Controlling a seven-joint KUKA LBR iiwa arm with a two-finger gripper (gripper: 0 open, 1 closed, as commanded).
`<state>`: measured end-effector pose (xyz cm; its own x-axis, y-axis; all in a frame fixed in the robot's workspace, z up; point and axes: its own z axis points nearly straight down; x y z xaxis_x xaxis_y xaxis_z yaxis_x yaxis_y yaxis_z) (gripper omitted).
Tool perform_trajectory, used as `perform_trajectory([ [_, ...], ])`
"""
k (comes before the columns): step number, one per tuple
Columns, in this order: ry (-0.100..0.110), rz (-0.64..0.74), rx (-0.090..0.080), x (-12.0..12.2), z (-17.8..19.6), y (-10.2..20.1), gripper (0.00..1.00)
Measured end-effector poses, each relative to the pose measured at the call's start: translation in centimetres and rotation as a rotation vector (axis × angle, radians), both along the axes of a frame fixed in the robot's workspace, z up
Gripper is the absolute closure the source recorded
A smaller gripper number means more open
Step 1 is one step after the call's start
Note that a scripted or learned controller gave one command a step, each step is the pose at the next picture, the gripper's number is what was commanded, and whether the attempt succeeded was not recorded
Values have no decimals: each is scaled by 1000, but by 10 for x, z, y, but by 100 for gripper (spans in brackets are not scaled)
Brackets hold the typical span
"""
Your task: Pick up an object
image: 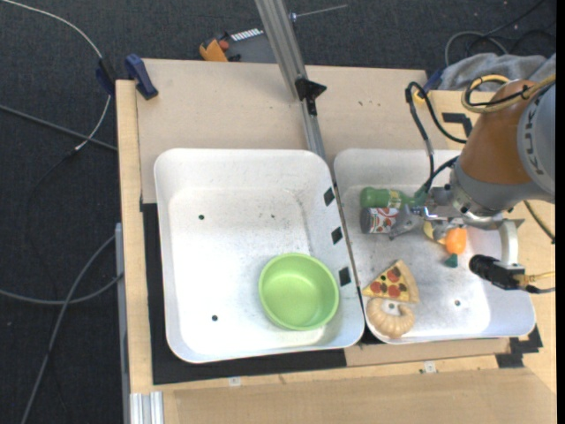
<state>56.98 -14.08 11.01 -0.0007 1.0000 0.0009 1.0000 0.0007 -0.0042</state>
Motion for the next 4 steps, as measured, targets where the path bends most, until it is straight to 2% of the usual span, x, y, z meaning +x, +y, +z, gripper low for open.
perform_trajectory([
  [1,-4,0,-1,0,-15,0,0],
  [2,-5,0,-1,0,-4,0,100],
  [4,-9,0,-2,9,102,-6,100],
])
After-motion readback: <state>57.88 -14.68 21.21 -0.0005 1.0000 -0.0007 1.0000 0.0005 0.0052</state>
